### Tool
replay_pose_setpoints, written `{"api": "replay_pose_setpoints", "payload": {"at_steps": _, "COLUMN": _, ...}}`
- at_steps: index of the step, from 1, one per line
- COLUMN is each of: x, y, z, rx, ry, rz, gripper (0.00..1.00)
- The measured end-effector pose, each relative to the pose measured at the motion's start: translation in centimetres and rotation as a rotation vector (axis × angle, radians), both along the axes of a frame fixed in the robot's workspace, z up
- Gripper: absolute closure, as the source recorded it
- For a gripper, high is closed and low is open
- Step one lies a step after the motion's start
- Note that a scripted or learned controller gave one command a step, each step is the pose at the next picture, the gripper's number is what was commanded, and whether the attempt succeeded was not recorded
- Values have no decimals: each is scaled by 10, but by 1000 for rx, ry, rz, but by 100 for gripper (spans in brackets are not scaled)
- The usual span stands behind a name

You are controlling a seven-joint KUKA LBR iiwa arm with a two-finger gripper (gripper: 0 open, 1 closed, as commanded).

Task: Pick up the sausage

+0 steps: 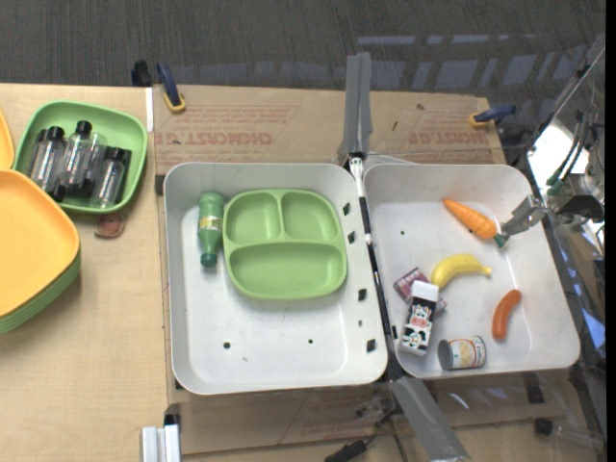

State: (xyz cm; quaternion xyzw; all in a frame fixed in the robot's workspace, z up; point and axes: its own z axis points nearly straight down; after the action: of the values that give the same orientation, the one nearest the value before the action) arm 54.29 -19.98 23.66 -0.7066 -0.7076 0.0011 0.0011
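Camera view: sausage [506, 314] lies near-upright, top tilted right.

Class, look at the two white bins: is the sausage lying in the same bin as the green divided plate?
No: the sausage lies in the right bin, while the green divided plate sits in the left bin.

floor [289, 17]: dark grey carpet | bench [77, 383]: light wood | cardboard sheet [260, 128]: brown

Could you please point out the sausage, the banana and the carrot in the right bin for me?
sausage [506, 314]: camera view, on the middle of its orange-red body.
banana [460, 269]: camera view, on the middle of its yellow curve.
carrot [471, 218]: camera view, on the middle of its orange body.
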Motion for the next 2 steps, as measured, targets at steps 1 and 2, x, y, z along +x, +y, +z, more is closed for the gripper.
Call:
{"api": "replay_pose_setpoints", "payload": {"at_steps": 1, "x": 83, "y": 3, "z": -66, "rx": -2, "ry": -2, "rz": -85, "gripper": 0}}
{"api": "replay_pose_setpoints", "payload": {"at_steps": 2, "x": 102, "y": 19, "z": -145, "rx": -1, "ry": -2, "rz": -22, "gripper": 0}}
